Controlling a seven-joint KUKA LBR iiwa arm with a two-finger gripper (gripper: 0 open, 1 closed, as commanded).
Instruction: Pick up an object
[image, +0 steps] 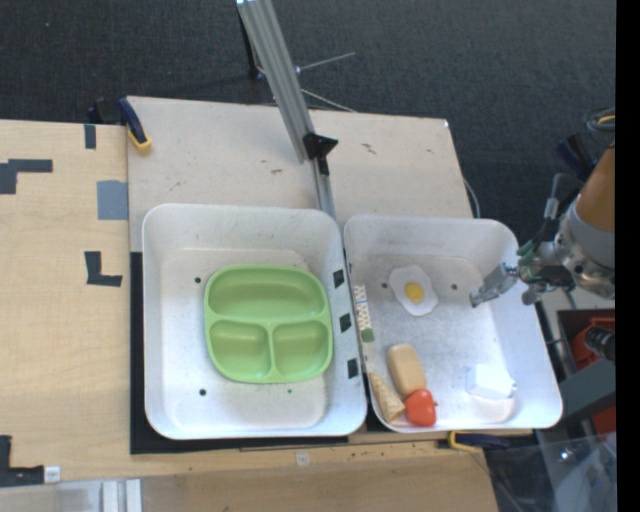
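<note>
The right bin (440, 226) holds a toy fried egg (413, 291), a tan bread roll (406, 367), a red tomato (421, 408), a brown crusty piece (386, 397) and a white object (492, 383). My gripper (490, 288) reaches in over the bin's right wall. It hangs above bare bin floor, right of the egg and apart from it. Nothing shows in its grasp.
The left bin (160, 300) carries a green divided plate (268, 322). A patterned strip (362, 312) lies along the divider between the bins. A metal pole (288, 90) slants down to the bins' back edge. A blue and yellow clamp (133, 123) sits at the bench's back left.
</note>
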